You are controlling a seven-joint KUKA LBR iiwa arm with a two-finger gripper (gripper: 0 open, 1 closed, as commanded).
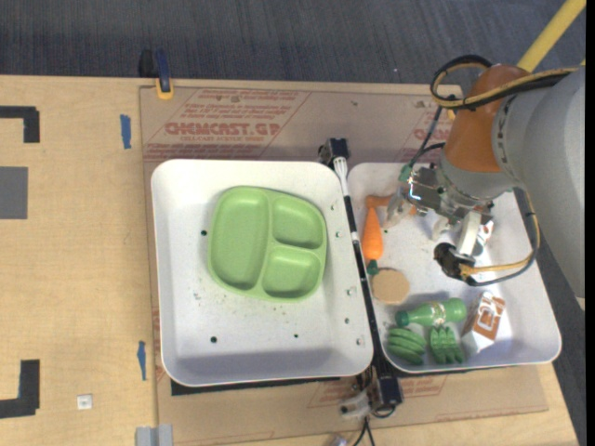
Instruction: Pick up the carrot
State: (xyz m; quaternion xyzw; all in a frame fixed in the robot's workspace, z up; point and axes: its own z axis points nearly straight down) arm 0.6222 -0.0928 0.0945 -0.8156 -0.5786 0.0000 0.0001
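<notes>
Green toys and a packet lie nearest in the right bin, a tan disc beyond them. Farther up, the carrot hugs the left wall, gripper beside it; finger state unclear.

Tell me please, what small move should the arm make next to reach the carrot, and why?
Probably shift the gripper toward the shared bin wall and lower it: the carrot lies against that wall of the right bin, beside the gripper and not between its fingers.
</notes>
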